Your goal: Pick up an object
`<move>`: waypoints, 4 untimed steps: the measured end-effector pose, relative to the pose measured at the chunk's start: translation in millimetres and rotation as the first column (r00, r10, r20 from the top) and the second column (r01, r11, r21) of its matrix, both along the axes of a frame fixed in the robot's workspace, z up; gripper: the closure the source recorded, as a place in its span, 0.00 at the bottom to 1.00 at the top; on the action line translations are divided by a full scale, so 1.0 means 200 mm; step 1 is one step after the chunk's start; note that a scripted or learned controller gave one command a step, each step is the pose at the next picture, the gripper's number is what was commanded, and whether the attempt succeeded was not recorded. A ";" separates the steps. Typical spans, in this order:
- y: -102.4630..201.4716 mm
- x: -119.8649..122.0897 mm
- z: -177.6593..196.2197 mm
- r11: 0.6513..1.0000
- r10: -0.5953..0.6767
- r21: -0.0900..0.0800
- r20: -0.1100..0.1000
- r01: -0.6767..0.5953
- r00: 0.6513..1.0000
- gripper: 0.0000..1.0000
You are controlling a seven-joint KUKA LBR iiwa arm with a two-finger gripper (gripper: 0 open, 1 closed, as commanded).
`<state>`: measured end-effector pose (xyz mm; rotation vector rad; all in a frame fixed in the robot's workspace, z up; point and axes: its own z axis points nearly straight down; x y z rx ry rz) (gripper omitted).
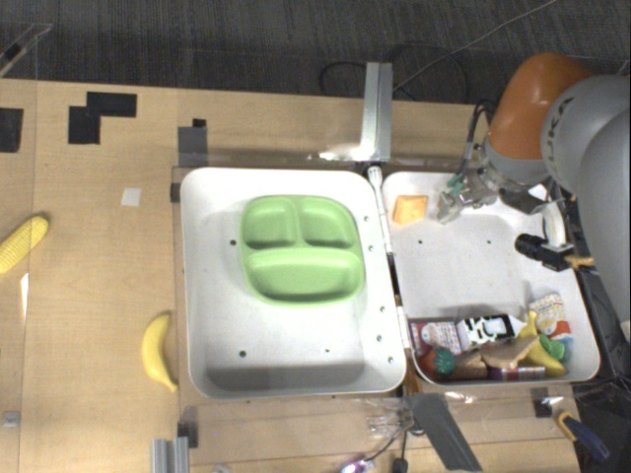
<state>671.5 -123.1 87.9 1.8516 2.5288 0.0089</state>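
Observation:
My gripper [457,201] hangs low over the far part of the right bin [473,264], just right of a small orange-yellow square block [409,209] that lies by the bin's far left corner. The block sits apart from the gripper, with nothing seen held. A heap of objects lies along the right bin's near edge: a dark carton with a black-and-white label [465,332], a yellow toy [537,331] and small red and green pieces [442,362]. The grey arm with its orange band [527,106] comes in from the right.
A green divided plate [301,247] lies in the left bin [212,353]. On the wooden bench to the left rest a banana [158,351] and a corn cob [22,242]. A metal post [378,106] stands behind the wall between the bins.

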 end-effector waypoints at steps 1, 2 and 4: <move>-0.09 -0.24 0.01 0.999 -0.043 -0.001 0.002 0.043 0.999 1.00; -0.35 -0.48 0.18 0.992 0.126 -0.003 -0.002 -0.126 0.992 1.00; 0.15 -0.34 0.01 0.997 0.081 -0.003 0.006 -0.081 0.997 1.00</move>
